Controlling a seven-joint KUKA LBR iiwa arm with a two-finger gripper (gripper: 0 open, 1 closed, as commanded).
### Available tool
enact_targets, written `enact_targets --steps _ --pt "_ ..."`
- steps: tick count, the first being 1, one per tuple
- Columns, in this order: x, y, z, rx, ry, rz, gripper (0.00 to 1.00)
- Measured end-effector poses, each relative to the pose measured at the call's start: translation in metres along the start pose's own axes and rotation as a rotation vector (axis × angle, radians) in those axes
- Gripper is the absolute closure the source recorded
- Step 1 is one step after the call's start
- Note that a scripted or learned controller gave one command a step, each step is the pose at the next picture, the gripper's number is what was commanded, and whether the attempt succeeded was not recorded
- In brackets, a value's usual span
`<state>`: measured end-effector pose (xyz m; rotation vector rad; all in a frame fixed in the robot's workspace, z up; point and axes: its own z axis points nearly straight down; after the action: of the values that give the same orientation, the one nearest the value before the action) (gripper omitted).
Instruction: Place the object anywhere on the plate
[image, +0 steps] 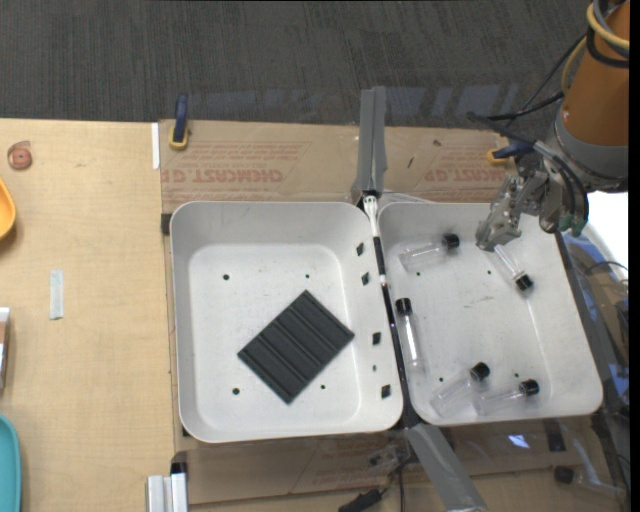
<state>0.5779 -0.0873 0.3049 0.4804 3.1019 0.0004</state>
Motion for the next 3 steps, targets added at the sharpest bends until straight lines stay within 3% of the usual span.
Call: enact_targets --steps 1,2,3 --pt "-0.019 -0.030 -0.019 -0.001 -0.002 -0.241 1.00" --pt "-0.030 -0.045 0.005 -0.002 0.000 -0.632 1.00" --pt "-0.027 -0.042 0.020 -0.003 0.000 -1.173 1.00"
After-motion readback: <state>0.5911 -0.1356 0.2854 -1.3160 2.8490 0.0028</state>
